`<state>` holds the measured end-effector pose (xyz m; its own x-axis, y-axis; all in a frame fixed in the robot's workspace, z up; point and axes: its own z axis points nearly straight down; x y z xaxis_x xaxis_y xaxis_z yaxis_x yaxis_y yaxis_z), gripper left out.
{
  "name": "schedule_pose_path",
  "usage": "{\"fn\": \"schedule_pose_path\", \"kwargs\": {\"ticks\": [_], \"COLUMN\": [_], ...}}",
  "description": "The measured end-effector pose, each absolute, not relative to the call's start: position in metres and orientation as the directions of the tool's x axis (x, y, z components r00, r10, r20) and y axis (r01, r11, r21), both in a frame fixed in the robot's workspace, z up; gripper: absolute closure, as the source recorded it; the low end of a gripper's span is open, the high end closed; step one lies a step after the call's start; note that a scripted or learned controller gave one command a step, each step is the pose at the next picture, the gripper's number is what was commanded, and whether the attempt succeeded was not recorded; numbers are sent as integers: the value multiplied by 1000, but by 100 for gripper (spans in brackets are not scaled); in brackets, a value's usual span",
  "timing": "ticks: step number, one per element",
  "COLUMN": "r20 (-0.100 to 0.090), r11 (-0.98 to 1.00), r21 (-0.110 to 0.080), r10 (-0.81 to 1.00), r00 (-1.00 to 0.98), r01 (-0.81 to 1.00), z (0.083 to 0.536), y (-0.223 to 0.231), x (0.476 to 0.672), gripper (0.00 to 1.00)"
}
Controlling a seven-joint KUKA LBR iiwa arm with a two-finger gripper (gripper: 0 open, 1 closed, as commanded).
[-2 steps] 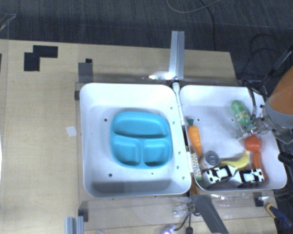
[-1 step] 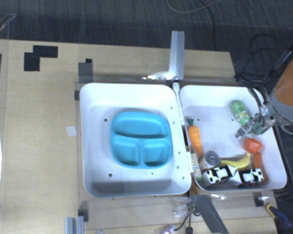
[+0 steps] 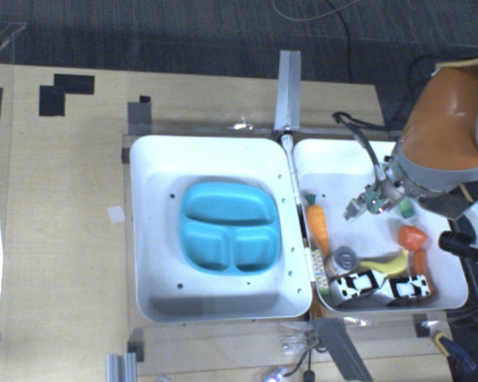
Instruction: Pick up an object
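The gripper hangs low in the right bin, how far open cannot be told, with the carrot at its 8 o'clock, the banana at 5 o'clock and the blue tray in the left bin.

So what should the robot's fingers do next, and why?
Probably drop straight down a little. The gripper sits over bare white floor in the right bin, with nothing visibly held. The carrot lies to its left in the picture and the banana lies nearer the camera, so it may need a small shift toward one first.
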<state>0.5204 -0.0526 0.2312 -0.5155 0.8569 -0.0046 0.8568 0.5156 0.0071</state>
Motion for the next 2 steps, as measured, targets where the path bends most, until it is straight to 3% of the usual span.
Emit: {"fn": "schedule_pose_path", "kwargs": {"ticks": [1, 2], "r20": [-2, -2], "r11": [459, 696], "r21": [7, 5], "r10": [888, 719], "r00": [-459, -696], "r01": [888, 718], "z": [277, 255], "y": [42, 116], "x": [531, 497], "gripper": [100, 100]}}
